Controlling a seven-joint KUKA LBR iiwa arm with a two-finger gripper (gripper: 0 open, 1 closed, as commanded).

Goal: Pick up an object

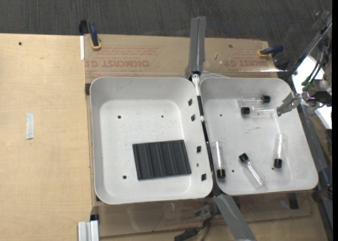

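I see five clear tubes with black caps lying flat in the right bin (296,184). Two lie near its far wall — one tube (254,100) just behind another (257,110). A third tube (218,158) lies along its left wall, a fourth (250,169) near its front, a fifth (278,152) toward its right side. The gripper (289,104) sits at the bin's right rim — whether it is parted I cannot tell. A black ridged tray (161,159) rests in the left bin (105,129).

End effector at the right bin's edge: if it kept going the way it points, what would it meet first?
The end effector points left into the right bin. First in line are probably the two clear tubes with black caps, though its height above them is unclear.
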